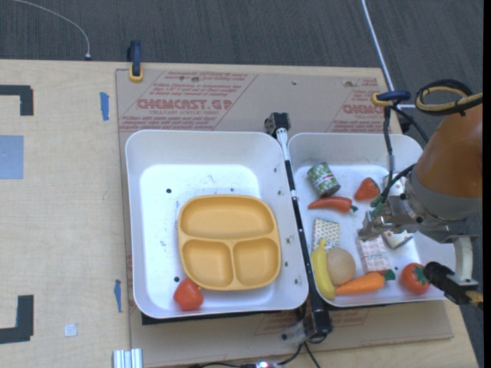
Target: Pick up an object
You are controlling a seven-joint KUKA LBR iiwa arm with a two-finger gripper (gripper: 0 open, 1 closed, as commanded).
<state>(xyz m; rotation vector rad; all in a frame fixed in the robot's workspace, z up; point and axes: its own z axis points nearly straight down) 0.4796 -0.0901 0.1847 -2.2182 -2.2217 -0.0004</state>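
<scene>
**Hovering low over a crowded right bin**

Reaching in from the right, the arm [449, 167] has its gripper [377, 225] down among the toys in the right bin [349, 146]. Whether it is wide or narrow I cannot tell, and nothing is visibly caught in it.

The nearest candidates lie just beneath and beside it: a pale wrapped packet [374, 254], and a whitish piece [397, 240] half hidden by the wrist, possibly another toy.

The likely trouble is crowding. Items sit close together, so a descent could land on two at once, nudge the packet aside, or pinch only a corner that slips free on the lift. The bin wall is also close on the arm's side.

Counted in the right bin: one green can [323, 179], one chilli pepper [331, 203], one red strawberry-like piece [367, 189], one checked cracker [326, 231], one banana [321, 271], one potato [341, 266], one carrot [360, 284], one tomato [414, 277]. The left bin [146, 205] holds one yellow divided tray [229, 241] and one red fruit [188, 294].
</scene>
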